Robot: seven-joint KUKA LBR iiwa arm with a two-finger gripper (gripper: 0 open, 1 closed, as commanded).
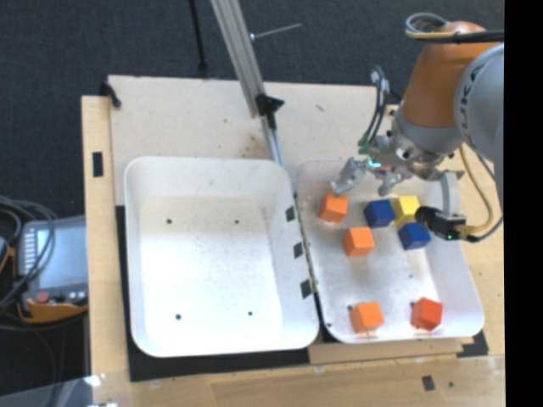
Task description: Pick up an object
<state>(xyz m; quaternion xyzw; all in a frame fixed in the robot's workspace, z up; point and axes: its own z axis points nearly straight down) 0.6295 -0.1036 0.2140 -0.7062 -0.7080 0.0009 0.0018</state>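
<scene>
Camera view: open, empty pincer [366, 176] hovers beside a small orange cube [334, 208] in right bin [450, 265].

Even, fairly bright overhead light, soft short shadows under the cubes [360, 241], slight overall blur, dark floor surround.
</scene>
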